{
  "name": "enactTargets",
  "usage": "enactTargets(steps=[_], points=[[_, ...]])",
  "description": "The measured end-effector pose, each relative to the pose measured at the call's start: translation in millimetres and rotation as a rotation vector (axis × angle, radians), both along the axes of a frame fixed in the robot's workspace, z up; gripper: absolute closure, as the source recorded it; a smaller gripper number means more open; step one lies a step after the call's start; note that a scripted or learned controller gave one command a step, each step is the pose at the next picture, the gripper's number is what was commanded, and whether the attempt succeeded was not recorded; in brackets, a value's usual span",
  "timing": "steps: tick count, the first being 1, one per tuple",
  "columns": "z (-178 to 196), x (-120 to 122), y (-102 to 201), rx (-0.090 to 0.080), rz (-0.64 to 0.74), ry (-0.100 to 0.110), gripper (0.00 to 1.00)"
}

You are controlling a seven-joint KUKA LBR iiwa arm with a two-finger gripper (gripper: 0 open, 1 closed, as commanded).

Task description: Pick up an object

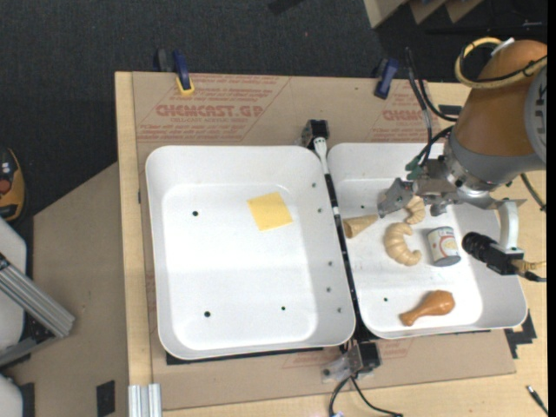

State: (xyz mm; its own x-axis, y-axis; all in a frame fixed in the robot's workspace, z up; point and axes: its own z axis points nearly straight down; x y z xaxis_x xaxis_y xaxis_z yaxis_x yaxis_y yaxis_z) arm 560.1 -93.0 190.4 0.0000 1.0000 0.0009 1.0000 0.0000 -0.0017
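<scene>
My gripper (pixel 413 202) hangs low over the back of the right bin (pixel 499 307), open, its grey fingers (pixel 393 199) spread apart. A small tan piece (pixel 416 208) shows in the gap between them; whether they touch it I cannot tell. Just in front lies a pale croissant (pixel 401 244). A tan cone-shaped piece (pixel 358 226) rests to the gripper's left near the bin's wall. A small grey can (pixel 443 246) lies right of the croissant. A brown drumstick (pixel 427 307) sits near the bin's front edge.
The left bin (pixel 174 268) holds a flat yellow square (pixel 269 211). The two bins meet along a dark seam (pixel 337 233). The arm's grey and orange body (pixel 499 102) looms over the right bin's far right corner. Cables trail at the right.
</scene>
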Motion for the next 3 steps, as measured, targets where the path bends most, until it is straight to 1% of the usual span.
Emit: enactTargets(steps=[1, 2, 3], points=[[-111, -58, -15, 0.002, -0.006, 0.008, 0.00], [-105, 0, -21, -0.003, 0.002, -0.007, 0.00], [-95, -2, -21, -0.002, -0.001, -0.005, 1.00]])
